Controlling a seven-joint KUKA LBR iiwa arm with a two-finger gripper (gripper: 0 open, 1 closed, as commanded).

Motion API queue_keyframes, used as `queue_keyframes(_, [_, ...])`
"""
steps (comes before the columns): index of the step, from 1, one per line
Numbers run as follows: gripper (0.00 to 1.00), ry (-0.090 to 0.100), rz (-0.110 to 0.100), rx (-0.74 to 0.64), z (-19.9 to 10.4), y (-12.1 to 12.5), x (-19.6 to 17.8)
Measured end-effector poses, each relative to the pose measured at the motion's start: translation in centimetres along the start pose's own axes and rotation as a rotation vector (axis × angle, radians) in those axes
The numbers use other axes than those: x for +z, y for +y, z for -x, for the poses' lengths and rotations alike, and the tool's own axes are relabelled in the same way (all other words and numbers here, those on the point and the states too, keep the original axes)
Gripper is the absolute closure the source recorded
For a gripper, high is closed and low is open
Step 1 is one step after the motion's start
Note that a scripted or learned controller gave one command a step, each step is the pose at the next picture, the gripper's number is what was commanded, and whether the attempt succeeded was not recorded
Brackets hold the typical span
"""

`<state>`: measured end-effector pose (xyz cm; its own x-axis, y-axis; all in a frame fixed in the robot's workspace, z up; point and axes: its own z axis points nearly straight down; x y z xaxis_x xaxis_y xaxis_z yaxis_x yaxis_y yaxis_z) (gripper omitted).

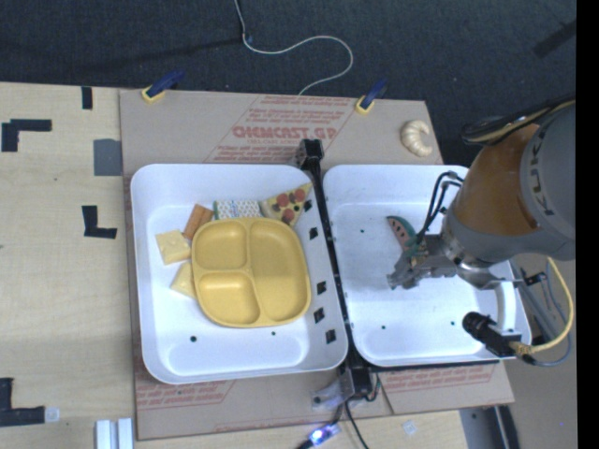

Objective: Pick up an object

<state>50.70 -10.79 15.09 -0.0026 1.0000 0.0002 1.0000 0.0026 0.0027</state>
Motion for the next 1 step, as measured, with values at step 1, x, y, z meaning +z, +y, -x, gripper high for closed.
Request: queue_keyframes(1, [1.00,0.000,0.000,0.001,-0.22,-0.94,-5.33])
